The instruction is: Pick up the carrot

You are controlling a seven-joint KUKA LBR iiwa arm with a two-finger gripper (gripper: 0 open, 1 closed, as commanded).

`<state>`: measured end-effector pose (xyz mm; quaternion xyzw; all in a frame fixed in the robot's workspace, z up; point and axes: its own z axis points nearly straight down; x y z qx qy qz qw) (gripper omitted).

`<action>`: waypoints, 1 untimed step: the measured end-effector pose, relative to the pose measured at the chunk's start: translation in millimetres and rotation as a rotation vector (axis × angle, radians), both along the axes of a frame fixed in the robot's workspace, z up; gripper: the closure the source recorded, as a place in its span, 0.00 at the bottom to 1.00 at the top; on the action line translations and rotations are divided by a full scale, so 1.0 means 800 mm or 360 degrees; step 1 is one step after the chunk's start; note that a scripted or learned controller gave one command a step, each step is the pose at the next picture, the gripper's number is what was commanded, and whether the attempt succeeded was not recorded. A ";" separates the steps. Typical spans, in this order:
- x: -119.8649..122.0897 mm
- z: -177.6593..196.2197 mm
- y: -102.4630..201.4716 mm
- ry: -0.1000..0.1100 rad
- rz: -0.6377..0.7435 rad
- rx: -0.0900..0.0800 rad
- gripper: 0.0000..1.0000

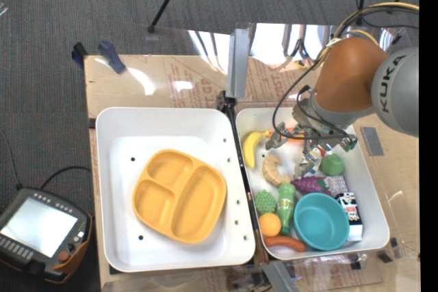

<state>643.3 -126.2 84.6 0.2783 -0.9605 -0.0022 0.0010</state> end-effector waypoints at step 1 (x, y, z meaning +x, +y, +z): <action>0.004 0.019 0.001 -0.0019 -0.0003 0.0002 1.00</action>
